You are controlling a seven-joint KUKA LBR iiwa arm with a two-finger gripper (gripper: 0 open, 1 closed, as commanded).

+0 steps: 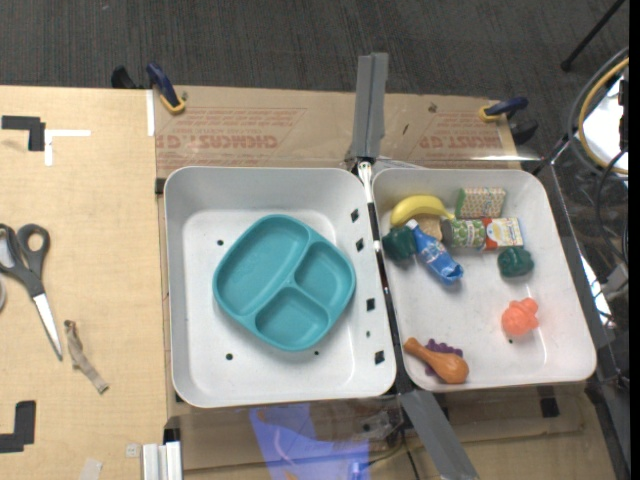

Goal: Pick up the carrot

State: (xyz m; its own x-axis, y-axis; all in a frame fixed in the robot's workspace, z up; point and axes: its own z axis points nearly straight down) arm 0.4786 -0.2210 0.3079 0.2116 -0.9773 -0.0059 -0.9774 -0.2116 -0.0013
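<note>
Gripper: released or clenched cannot be told. The orange tapered toy carrot (437, 360) lies in the right-hand shallow white bin (475, 308), near its front-left corner. Recommended: descend vertically, close across the narrow width, avoid the wall.

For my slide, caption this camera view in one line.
Teal tray in left bin; carrot, banana and other toys in right bin.
</note>
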